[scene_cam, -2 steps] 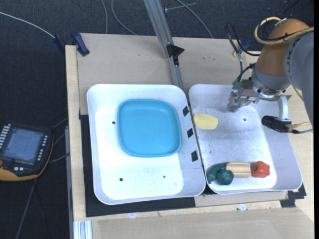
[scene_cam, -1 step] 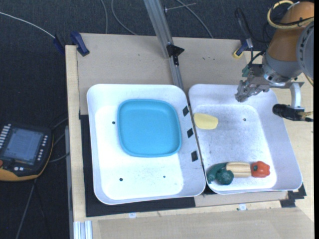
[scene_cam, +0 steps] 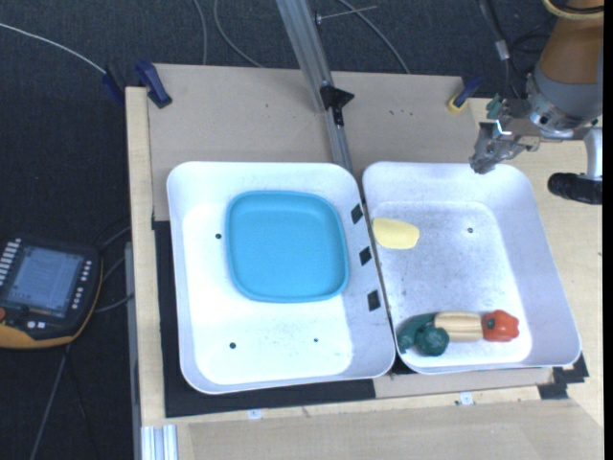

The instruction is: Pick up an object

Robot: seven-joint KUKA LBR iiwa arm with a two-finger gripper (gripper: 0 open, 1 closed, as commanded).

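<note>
Gripper point(scene_cam: 486, 157) hovering over right bin's point(scene_cam: 536, 257) far rim; yellow piece point(scene_cam: 395, 234), green point(scene_cam: 424, 337), tan point(scene_cam: 458, 326), red items point(scene_cam: 500, 326) lying inside.

Blue clamps point(scene_cam: 151, 82) on bench corners; teach pendant point(scene_cam: 43, 290) on floor, cables point(scene_cam: 239, 8) behind.

Dark carpet floor point(scene_cam: 67, 142), loose cables point(scene_cam: 192, 8), wooden bench point(scene_cam: 239, 113), metal post point(scene_cam: 305, 36)
</note>
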